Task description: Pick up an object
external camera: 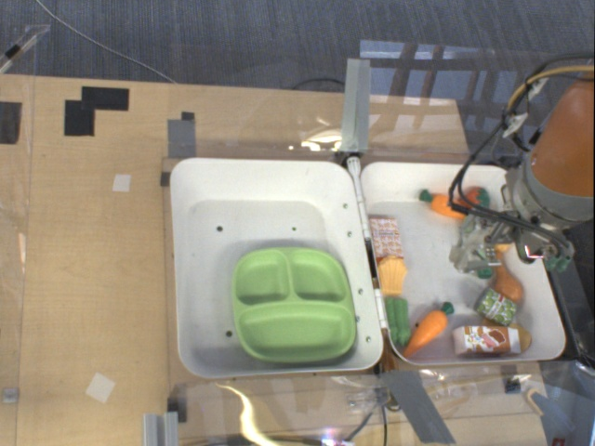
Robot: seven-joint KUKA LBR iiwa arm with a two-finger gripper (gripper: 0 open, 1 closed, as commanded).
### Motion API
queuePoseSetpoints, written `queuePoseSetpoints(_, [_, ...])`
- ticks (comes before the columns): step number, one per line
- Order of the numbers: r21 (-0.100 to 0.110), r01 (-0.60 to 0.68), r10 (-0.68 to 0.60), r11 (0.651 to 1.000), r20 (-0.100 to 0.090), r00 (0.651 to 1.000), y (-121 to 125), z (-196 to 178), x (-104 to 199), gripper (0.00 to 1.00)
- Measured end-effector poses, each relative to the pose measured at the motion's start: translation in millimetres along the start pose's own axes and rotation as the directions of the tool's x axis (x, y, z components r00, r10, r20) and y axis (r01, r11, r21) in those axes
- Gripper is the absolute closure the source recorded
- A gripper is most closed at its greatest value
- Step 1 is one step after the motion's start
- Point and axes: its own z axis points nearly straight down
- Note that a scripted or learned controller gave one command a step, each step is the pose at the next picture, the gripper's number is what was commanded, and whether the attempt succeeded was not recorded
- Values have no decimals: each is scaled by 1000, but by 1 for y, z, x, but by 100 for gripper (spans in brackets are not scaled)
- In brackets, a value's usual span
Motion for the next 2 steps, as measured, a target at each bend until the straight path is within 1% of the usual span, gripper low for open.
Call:
queuePoseSetpoints(1, [2, 4, -4, 1000, 11, 1000, -27, 166, 17, 0])
queuePoseSetpoints(2, [5, 349, -349, 937, 9, 937, -2, 167, -35, 0])
